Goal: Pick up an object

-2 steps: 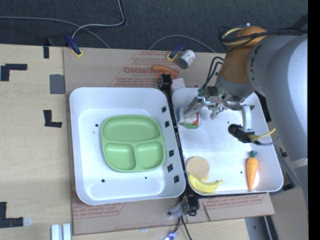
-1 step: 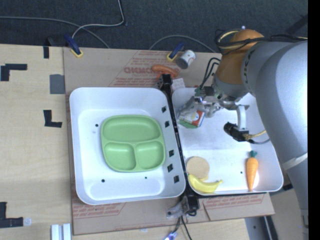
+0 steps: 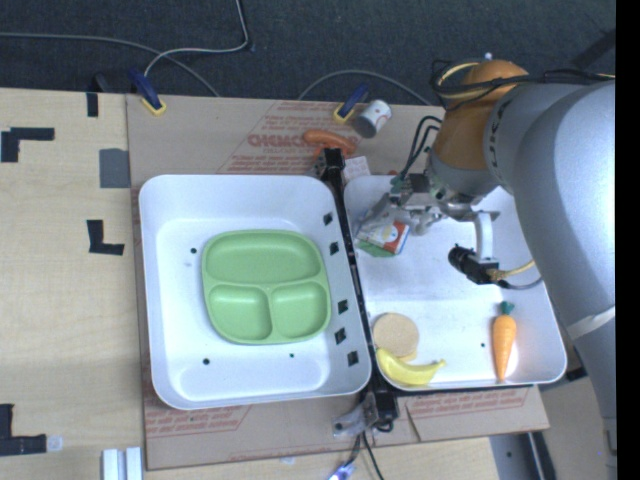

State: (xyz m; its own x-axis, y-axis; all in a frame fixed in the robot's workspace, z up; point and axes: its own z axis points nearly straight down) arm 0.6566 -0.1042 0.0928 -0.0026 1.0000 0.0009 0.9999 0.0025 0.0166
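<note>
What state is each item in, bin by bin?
green plate: flat in the left bin.
packet: in the right bin, under the tool; grasp unclear.
cookie: flat, touching the banana.
carrot: lying near the right wall.

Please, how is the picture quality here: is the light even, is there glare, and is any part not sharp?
Camera view: the light is soft and even, with only faint shadows under the green plate and the banana; the white bins look bright but keep their detail; the tool and the packet beneath it look slightly blurred; the carrot is sharper.
</note>
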